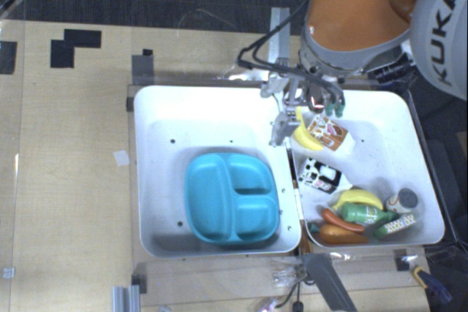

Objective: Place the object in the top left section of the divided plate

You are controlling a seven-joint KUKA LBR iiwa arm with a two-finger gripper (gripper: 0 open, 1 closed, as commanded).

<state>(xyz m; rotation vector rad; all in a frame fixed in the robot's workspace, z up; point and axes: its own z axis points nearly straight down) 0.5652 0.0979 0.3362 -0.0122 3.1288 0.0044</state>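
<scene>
Blue divided plate in left bin, all sections bare. Gripper over right bin's far-left corner, by yellow packet; jaw state unclear, can't tell any grasp. Pick and place both likely pending.

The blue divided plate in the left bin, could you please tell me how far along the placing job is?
Nothing looks placed yet: the blue divided plastic plate shows bare sections. The pincer is low over the right white bin, beside a yellow item with a printed packet; a grasp is unclear. Carrying an object to the plate's top left section remains.
</scene>
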